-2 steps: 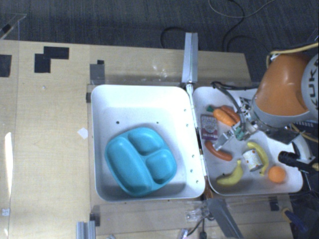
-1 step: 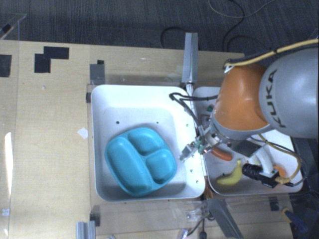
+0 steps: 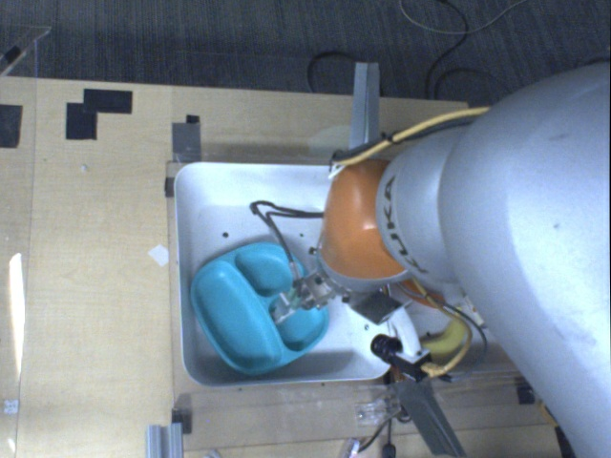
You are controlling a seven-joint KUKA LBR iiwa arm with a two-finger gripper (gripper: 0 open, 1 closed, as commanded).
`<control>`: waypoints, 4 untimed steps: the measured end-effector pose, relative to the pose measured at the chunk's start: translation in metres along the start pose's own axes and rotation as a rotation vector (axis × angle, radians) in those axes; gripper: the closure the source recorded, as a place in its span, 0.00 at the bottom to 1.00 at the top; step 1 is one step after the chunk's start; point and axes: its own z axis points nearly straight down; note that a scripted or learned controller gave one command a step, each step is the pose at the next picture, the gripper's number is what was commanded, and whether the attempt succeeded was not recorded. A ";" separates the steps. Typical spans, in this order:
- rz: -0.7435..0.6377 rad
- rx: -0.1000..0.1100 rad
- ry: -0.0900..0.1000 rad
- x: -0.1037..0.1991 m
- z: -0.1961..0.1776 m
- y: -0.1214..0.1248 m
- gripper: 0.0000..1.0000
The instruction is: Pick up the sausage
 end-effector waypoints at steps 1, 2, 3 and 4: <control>-0.076 0.009 0.007 -0.057 -0.095 -0.047 0.00; -0.031 0.010 0.006 -0.113 -0.094 -0.077 0.00; -0.051 0.010 0.006 -0.100 -0.094 -0.071 0.00; -0.066 0.010 0.005 -0.144 -0.094 -0.069 0.00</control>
